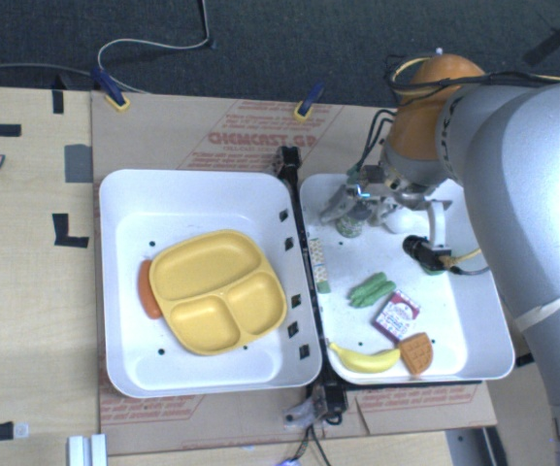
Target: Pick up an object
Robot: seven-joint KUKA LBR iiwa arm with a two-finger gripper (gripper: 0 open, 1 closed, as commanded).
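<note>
My gripper (pixel 347 214) hangs low over the far left part of the right bin (pixel 474 343), close to the divider between the bins. Nearer the front of that bin lie a green vegetable piece (pixel 371 289), a small maroon box (pixel 396 316), a yellow banana (pixel 365 359) and an orange-brown biscuit-like piece (pixel 416 352). All of these lie apart from the gripper, toward the bin's front. A greenish blurred thing sits right under the gripper; what it is cannot be told.
The left bin (pixel 124 212) holds a yellow divided plate (pixel 219 289) with an orange sausage-like thing (pixel 148 289) half under its left edge. A small patterned strip (pixel 316 258) lies by the divider. The arm's grey body (pixel 512 183) covers the right bin's far right corner.
</note>
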